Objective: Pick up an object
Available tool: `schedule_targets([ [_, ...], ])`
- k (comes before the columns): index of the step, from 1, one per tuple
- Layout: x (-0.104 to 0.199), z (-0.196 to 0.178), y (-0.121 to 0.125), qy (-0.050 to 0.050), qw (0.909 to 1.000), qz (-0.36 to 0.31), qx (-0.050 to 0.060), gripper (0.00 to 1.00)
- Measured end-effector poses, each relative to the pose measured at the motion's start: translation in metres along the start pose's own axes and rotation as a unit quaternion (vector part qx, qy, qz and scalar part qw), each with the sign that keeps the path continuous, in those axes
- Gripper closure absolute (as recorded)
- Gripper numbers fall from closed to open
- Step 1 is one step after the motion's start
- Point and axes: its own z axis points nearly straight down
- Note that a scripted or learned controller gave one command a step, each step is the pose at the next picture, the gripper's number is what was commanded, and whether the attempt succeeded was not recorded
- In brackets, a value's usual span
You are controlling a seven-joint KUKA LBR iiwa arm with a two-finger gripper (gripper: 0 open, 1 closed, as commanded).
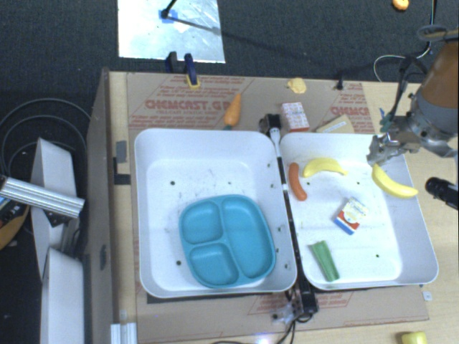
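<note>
The right bin (412, 264) holds a yellow banana (325, 166) near its back, a second banana (393, 183) by its right wall, a red sausage (297, 182) at its left wall, a small red, white and blue carton (350, 216) in the middle and a green block (324, 260) toward the front. My gripper (381, 153) hangs over the bin's back right corner, just above and left of the second banana. Nothing shows between its fingers.
The left bin (154, 192) carries a blue divided plate (226, 239). Behind the bins on the cardboard lie an orange carrot (233, 110), a small pink and white box (294, 116) and a yellow scrap (297, 86). Cables run at the back right.
</note>
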Motion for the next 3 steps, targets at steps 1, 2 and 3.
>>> schedule_targets([
  [1,-0.001,0.000,0.001,-0.001,1.0000,0.000,-0.002,0.00],
  [2,-0.042,0.110,-0.010,-0.001,1.0000,0.003,-0.001,0.00],
  [3,-0.038,0.142,-0.029,-0.005,1.0000,0.001,-0.008,0.00],
])
